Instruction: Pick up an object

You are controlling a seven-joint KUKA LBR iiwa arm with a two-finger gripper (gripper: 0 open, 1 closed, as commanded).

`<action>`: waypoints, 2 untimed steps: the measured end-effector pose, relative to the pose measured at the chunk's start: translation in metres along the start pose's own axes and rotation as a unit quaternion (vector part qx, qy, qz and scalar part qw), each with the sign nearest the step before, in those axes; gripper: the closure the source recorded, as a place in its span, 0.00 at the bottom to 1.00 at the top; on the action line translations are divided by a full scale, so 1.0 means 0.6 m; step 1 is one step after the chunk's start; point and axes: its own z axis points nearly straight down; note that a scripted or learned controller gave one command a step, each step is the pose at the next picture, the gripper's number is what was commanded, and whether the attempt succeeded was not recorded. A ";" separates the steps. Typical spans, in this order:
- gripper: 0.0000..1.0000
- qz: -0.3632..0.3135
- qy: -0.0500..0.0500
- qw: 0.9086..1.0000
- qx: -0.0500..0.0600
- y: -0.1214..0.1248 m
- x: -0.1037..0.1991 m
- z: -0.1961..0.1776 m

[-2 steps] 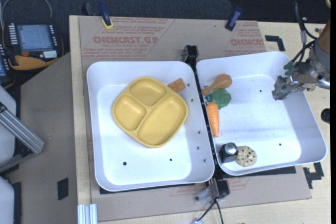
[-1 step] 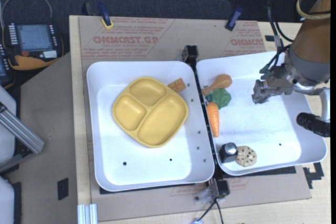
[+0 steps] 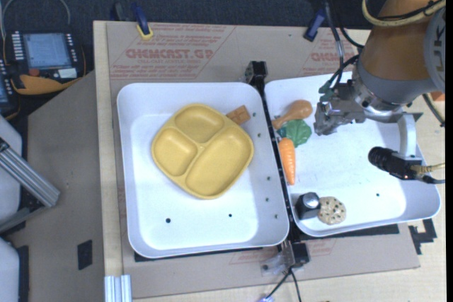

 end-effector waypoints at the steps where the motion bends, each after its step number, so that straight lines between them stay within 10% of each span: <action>1: 1.00 -0.002 0.001 1.000 0.002 0.002 0.091 0.025; 2: 1.00 -0.003 0.001 1.000 0.000 -0.001 0.187 0.012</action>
